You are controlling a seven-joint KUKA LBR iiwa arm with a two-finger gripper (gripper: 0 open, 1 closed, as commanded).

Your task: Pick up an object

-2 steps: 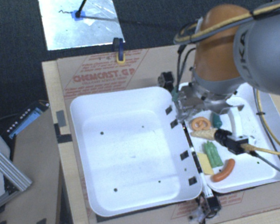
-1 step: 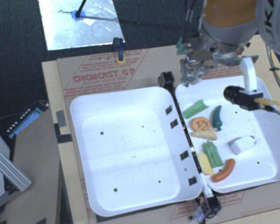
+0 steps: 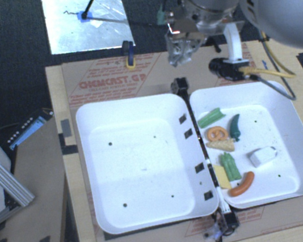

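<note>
Nothing has been picked up yet, judging by the layout: all the small objects lie in the right bin (image 3: pixel 290 123), clustered toward its nine o'clock side, among them a green pepper (image 3: pixel 210 117), an orange ring (image 3: pixel 217 133) and a sausage (image 3: pixel 241 184). At twelve o'clock, above the worktop (image 3: pixel 110 79) behind the bins, hangs the tool (image 3: pixel 181 49); whether it is spread or pressed together I cannot tell. Descent and grasp remain

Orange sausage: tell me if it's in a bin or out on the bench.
In. The orange sausage lies on the floor of the right bin, near its front edge, beside the green piece.
</note>
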